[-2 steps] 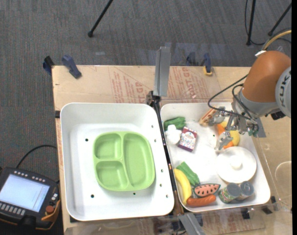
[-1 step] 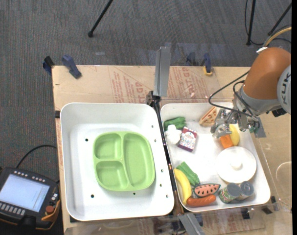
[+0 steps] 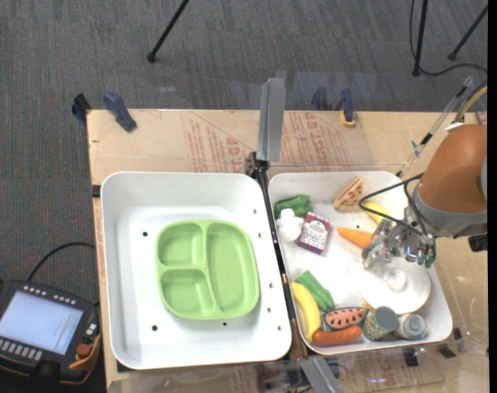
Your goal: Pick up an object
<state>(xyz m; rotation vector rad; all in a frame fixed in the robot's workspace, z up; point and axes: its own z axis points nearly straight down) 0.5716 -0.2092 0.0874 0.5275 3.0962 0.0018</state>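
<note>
Grey carpet fills the upper part of the frame, crossed by dark stand legs, and below it a cardboard-covered bench (image 3: 199,142) carries two shallow white bins. At lower left a teach pendant (image 3: 39,327) sits on the floor. In the left bin (image 3: 121,301) a green divided tray (image 3: 207,268) lies flat at the centre.

Toys crowd the right bin (image 3: 440,313). Along its lower edge lie a banana (image 3: 306,309), a watermelon slice (image 3: 345,317), a carrot (image 3: 336,336), and a can (image 3: 379,323) touching a small bottle (image 3: 413,326). Higher up are a green vegetable (image 3: 293,205), a small purple carton (image 3: 314,232), a bread wedge (image 3: 350,193) and an orange carrot (image 3: 354,237).

From the frame's right edge the arm reaches in, its orange band large and partly cut off. The gripper (image 3: 393,262) hangs low over the right half of the bin, just right of the orange carrot and above a pale round object that is hard to make out. Cables and metal parts clutter the wrist, so I cannot tell whether it is spread or closed, nor whether it grasps anything.
</note>
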